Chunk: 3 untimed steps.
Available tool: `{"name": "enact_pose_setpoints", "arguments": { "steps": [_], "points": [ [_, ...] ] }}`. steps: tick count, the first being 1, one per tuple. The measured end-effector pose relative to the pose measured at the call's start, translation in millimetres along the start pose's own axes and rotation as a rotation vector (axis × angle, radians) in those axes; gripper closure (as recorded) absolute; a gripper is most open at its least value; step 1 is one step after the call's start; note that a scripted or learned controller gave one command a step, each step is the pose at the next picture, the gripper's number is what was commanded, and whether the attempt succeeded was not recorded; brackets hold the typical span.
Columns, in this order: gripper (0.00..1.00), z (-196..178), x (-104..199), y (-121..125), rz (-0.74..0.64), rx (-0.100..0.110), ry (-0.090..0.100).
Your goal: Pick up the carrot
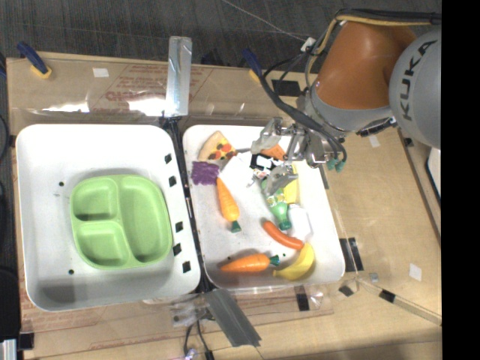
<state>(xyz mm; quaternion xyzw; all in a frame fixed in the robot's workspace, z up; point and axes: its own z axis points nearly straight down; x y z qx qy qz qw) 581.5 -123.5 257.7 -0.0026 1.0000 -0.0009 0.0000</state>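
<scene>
Two carrots lie in the right bin (204,242). One carrot (226,199) is near the bin's middle left, pointing toward the back, with its green end toward the front. The other carrot (245,262) rests along the front wall, its green end to the right beside a banana (300,262). My gripper (274,158) hangs over the back right part of this bin, to the right of and behind the first carrot and apart from it. A small orange piece (274,151) shows right at the gripper; what it is stays unclear.
Also in the right bin are a pizza slice (217,148), a purple item (204,172), a green bottle (280,213), a yellow item (290,192) and a red sausage (283,235). The left bin (37,156) holds a green divided plate (120,220).
</scene>
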Motion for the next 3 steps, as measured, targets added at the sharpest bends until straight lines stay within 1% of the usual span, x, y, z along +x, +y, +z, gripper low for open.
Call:
{"name": "enact_pose_setpoints", "arguments": {
  "steps": [1, 2, 3],
  "points": [
    [0.0, 158, -8, 4, 0.225, -0.002, -0.002],
    [1.0, 147, -9, 6, 0.216, -0.001, -0.003],
    [1.0, 12, 6, 46, 0.091, -0.001, -0.013]
  ]
}}
